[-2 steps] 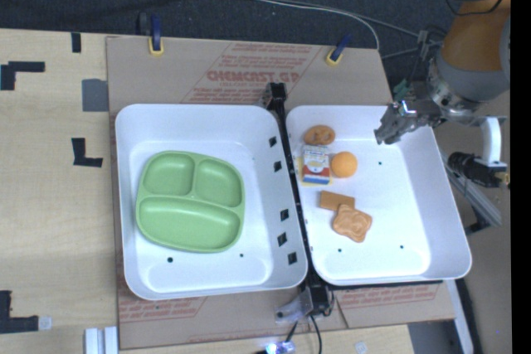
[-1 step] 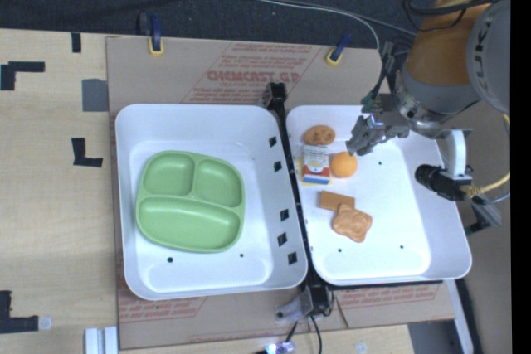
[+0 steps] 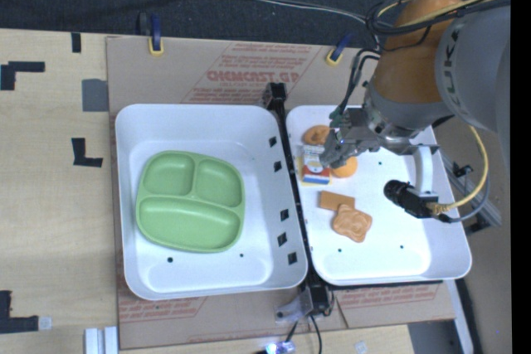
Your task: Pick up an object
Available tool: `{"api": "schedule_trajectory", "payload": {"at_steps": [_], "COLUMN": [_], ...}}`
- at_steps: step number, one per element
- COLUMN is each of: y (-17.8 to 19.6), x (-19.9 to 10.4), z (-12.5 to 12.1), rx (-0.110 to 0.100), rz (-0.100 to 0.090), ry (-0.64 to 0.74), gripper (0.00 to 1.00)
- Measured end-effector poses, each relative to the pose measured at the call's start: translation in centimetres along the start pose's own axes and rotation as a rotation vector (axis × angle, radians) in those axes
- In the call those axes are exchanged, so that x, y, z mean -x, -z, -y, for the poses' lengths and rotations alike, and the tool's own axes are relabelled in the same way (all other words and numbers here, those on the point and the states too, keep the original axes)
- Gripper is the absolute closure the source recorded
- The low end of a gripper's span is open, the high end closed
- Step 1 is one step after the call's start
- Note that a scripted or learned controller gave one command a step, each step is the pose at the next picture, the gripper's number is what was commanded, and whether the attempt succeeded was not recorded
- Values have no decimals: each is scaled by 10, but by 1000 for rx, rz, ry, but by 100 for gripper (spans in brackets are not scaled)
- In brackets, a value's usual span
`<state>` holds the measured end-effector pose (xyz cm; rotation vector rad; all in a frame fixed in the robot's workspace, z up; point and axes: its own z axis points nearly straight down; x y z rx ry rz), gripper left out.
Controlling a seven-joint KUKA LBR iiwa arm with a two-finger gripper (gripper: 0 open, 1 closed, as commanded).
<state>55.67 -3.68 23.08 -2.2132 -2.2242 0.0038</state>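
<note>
Bench (image 3: 50, 178) of pale wood, with a brown cardboard sheet (image 3: 241, 70) on top and two white bins side by side on the sheet. In the left bin (image 3: 133, 261), one green plate (image 3: 191, 201), split into three parts, lying flat near the middle. In the right bin (image 3: 415, 261), a bunch of small toy foods, all in its left half. From the right, a grey arm (image 3: 485, 54) with an orange band (image 3: 415, 37), bending down over the right bin. At the arm's end, the gripper (image 3: 336, 149), hanging low over the far left part of that bin, right above the toys. Hard to tell how wide open or how tightly closed, and hard to tell about anything caught in its grip. Just past the gripper, near the far wall, a round orange piece (image 3: 315, 134). Right beside the gripper's tip, partly hidden under it, a second orange piece (image 3: 347, 170). Next to that, close to the bin's left wall, a small packet (image 3: 313, 172) in white, red and blue, touching the second orange piece or nearly so. A little nearer, a flat brown square (image 3: 336, 200). Just in front of the square, a tan toast slice (image 3: 353, 223), touching its corner or very close. At the far edge of the cardboard, one clamp (image 3: 154, 39) on the left and another clamp (image 3: 336, 54) on the right.
</note>
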Motion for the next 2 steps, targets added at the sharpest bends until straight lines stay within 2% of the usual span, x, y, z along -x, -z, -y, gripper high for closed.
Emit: {"api": "schedule_trajectory", "payload": {"at_steps": [2], "y": [-13], "x": [-106], "z": [8], "rx": [1], "rz": [0], "ry": [2], "gripper": [100]}}
